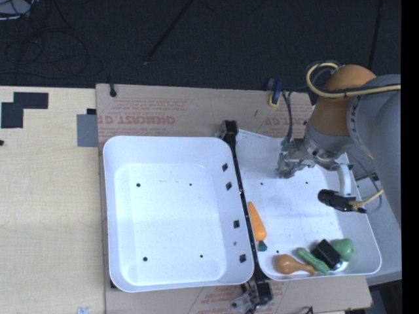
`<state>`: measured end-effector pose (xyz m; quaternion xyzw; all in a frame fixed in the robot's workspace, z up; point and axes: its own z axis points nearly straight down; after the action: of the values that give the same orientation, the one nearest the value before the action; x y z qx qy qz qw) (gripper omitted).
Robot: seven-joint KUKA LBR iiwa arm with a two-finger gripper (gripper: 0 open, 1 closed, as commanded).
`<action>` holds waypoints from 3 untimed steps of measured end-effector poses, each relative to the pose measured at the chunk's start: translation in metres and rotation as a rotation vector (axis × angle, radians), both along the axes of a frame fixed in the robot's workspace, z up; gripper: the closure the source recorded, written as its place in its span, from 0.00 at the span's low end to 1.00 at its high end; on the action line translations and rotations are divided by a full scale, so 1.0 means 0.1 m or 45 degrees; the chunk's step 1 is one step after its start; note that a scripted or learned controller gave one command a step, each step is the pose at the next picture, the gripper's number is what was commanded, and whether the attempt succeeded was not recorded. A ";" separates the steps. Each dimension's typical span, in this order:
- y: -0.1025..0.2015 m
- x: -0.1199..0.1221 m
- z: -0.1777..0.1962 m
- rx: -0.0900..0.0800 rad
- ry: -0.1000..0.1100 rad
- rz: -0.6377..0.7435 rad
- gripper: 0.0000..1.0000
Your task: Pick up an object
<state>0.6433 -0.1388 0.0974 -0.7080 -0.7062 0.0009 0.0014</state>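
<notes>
Nearest the camera, along the front wall of the right-hand shallow white plastic bin (308, 208), lies a small cluster: a tan pear-shaped toy (292, 264), a green elongated toy (313, 259), a black rectangular block (325, 253) resting against it, and a rounded bright-green piece (342, 246) just behind; these items touch or overlap. Apart from them, an orange carrot-shaped toy (256, 222) with a small green tip lies against the bin's left wall, beside the black divider rail (239, 195). Left of the rail, the left-hand white plastic bin (111, 175) has only small dark marks on its floor. Farther back, the two-finger gripper (288, 165) hangs low over the rear part of the right bin, well apart from every object. Fingers: nothing seen between them; how far apart they stand cannot be told from this angle. Judgement: approach step, no grasp yet. The carrot looks the cleanest target because it lies alone, though the nearby wall leaves little room for a finger on that side; aligning the fingers across its narrow width would help. The clustered toys risk a pinch on two items at once.
</notes>
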 end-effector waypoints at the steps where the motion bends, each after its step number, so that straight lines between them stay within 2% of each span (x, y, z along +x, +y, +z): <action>1: 0.75 -0.48 0.95 0.003 -0.003 0.009 1.00; 2: 1.74 -0.66 1.35 0.004 -0.005 0.017 1.00; 3: 1.67 -0.66 1.42 0.000 0.003 0.005 1.00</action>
<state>0.5773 0.0283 0.2390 -0.7067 -0.7075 0.0017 0.0021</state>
